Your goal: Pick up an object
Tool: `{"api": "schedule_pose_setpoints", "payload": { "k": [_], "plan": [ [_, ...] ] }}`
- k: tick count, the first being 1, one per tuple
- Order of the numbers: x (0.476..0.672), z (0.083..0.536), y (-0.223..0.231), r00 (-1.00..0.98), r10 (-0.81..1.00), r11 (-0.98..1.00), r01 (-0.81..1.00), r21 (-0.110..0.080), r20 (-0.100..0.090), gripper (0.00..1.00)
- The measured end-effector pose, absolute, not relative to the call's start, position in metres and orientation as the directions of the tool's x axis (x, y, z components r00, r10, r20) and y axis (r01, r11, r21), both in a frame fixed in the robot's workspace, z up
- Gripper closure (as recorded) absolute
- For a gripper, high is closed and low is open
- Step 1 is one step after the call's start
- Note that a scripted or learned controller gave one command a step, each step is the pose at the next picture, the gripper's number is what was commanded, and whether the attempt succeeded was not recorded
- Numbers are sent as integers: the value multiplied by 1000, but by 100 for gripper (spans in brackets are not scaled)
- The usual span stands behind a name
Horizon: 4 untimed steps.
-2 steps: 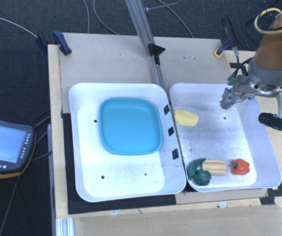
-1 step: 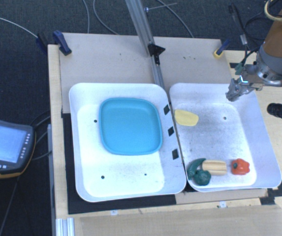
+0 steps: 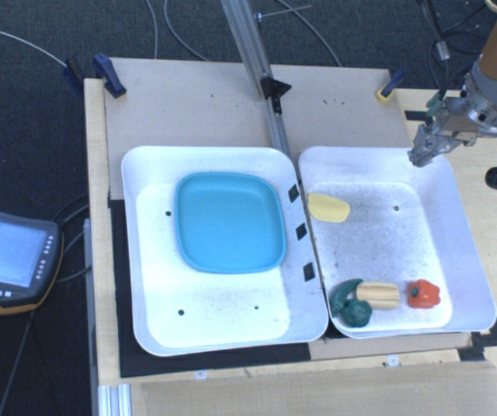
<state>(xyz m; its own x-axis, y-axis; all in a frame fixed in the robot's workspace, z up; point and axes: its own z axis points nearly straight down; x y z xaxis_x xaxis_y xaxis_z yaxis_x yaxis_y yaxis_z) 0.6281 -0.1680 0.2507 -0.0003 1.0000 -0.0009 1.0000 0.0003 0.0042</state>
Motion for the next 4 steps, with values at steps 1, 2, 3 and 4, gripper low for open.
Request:
{"api": "schedule_pose_setpoints", "payload": {
  "k": [1, 2, 3, 4],
  "plan": [
    [619, 240, -120, -4, 1000, 4, 1000, 1, 1, 100],
    [608, 249, -65, -5, 1000, 5, 1000, 1, 1, 100],
    [601, 255, -18, -4, 1000, 4, 1000, 1, 1, 100],
    [595, 241, 38, -5, 1000, 5, 1000, -1, 1, 100]
  ]
}}
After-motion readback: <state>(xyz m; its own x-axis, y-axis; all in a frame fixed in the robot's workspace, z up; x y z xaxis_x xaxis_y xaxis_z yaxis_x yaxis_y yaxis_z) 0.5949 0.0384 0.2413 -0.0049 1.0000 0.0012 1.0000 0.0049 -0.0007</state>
